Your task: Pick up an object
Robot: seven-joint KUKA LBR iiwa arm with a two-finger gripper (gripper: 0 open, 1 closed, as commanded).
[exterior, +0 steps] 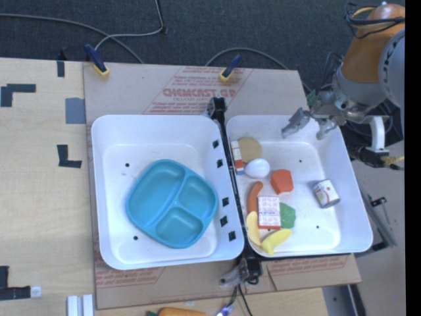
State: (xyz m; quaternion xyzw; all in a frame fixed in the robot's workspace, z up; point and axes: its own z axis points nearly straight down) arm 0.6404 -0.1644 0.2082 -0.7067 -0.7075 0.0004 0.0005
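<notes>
The camera view is showing the gripper (308,125) hanging at the upper right of the frame, over the top rim of the right bin (348,176), with its two fingers spread apart and nothing sitting between them, so the hand is released and carrying nothing. By that reading the pick is not yet done; the arm (368,58) is reaching in from the right edge and the fingers are pointing down-left toward the bin's contents, which are all lying on the bin floor. Nearest below the gripper, a tan object (249,147) and a white egg (257,168) are lying close together by the bin's left wall, with an orange block (282,180) just to their right. Farther down, an orange carrot-like piece (254,196), a small printed box (268,212), a green piece (287,214) and a yellow banana (263,237) are crowding together at the lower left of this bin, some touching or overlapping. A small can (325,193) is lying alone toward the right side, well apart from the rest. In the left bin (108,176), a blue divided plate (172,203) is resting flat. What is left seems to be everything: choosing a target, descending, closing and lifting.
</notes>
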